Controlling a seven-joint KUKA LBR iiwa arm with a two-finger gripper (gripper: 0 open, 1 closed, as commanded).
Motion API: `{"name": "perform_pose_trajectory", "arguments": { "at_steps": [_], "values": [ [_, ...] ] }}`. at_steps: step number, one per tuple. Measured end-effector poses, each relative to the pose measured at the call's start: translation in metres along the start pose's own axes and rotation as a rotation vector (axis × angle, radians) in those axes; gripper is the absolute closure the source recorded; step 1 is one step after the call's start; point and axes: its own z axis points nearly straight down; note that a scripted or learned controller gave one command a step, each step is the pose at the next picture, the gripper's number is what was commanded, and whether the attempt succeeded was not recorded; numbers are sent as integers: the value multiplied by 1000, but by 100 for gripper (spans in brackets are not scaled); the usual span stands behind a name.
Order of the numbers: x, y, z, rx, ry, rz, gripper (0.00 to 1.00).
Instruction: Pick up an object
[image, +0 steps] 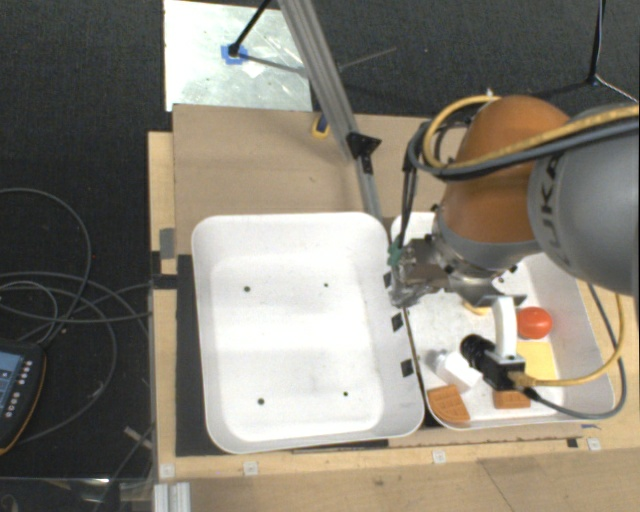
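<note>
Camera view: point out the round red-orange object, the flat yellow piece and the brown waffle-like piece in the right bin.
Round red-orange object (537, 321): camera view, centre of its top.
Flat yellow piece (541, 358): camera view, middle of its visible face.
Brown waffle-like piece (449, 404): camera view, centre, at the bin's near edge.

Below me the tabletop (260, 165) is a tan board, bare along its far side and showing again as a narrow strip along the near edge. Two shallow white bins sit directly on it, side by side and touching along their inner walls. The left bin (215, 330) has a broad white floor with four small dark dots. The right bin (590, 395) lies partly under my arm; I can see its near rim and right wall. A dark strip (186, 350) of matting shows on the tabletop along the left bin's outer side.
</note>
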Motion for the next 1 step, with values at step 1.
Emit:
{"name": "perform_pose_trajectory", "arguments": {
  "at_steps": [1],
  "values": [
    [42,-6,12,1,-1,2,100]
  ]
}}
